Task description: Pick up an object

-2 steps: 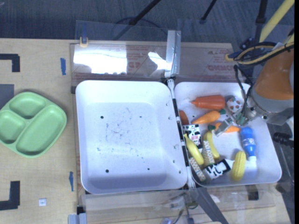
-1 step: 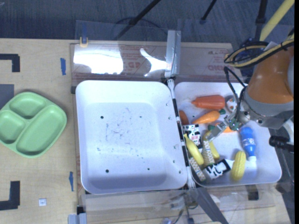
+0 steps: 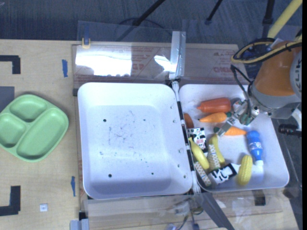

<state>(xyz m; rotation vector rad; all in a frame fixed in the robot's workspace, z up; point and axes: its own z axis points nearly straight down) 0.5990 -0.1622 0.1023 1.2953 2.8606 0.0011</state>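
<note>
Below, wooden bench (image 3: 38, 56) bears 2 white bins (image 3: 129, 92).

Arm (image 3: 278, 78) cut off at right edge, tool (image 3: 242, 113) fingers too small to read, carrot (image 3: 235, 132) partly hidden.

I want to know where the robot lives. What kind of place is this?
Probably a robot lab, not a kitchen. A wooden bench holds two white bins, the right one full of toy food like a plastic corn cob and carrot. Tripod legs stand on the carpet behind.
</note>
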